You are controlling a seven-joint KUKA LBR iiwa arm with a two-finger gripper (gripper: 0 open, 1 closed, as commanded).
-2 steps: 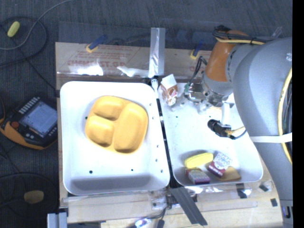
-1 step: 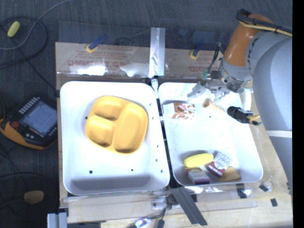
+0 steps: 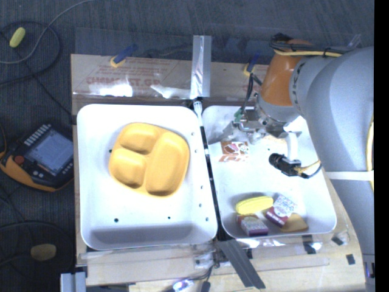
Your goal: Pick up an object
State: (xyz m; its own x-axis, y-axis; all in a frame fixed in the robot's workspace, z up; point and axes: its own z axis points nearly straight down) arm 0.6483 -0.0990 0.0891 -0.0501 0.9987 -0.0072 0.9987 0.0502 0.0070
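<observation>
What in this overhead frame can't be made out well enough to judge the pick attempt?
- Gripper: the wrist and orange band cover it from above in the camera view, so the finger state is unreadable.
- Red-and-white packet: too small and blurred to identify; contact with the gripper unclear.
- Pile in the right bin's near corner: yellow item and small packets overlap, hiding their edges.

A dark grey carpet floor [image 3: 36,224] is seen all around the bench. A thin white cable [image 3: 79,5] is laid across the floor at the far left, and a small yellow thing [image 3: 17,37] is seen beside it. A handheld control box [image 3: 39,157] with an orange edge is set on the floor at the left. A brown board [image 3: 134,72] is laid under the far side of the bench.
</observation>
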